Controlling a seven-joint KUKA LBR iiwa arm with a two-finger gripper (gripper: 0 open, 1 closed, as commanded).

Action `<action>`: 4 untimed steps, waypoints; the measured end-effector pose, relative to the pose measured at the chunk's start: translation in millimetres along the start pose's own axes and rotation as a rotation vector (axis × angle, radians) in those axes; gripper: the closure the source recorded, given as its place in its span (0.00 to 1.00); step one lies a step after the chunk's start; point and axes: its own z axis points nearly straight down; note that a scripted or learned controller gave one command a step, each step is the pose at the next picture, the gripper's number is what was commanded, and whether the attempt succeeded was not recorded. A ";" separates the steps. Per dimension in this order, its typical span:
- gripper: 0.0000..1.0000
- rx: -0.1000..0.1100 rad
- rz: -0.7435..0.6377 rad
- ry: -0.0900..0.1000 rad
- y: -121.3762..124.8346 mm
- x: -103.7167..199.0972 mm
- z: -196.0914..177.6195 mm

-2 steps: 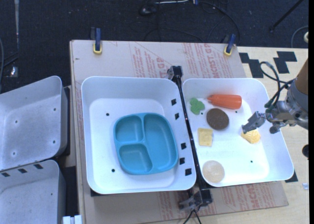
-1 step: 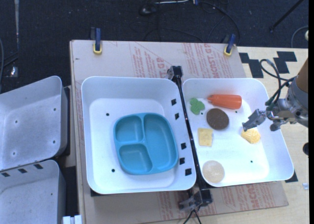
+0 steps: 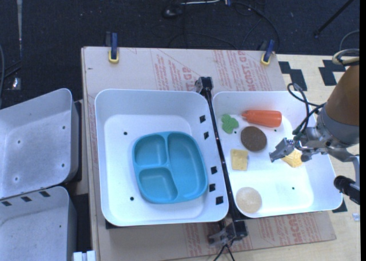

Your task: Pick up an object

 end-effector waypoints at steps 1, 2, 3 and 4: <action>0.00 -0.001 0.001 0.000 8.7 -4.6 53.1; 0.00 -0.001 0.001 0.000 8.1 -3.9 101.2; 1.00 -0.005 0.002 -0.001 9.2 -4.1 88.5; 1.00 -0.011 -0.002 -0.004 11.3 -7.4 25.5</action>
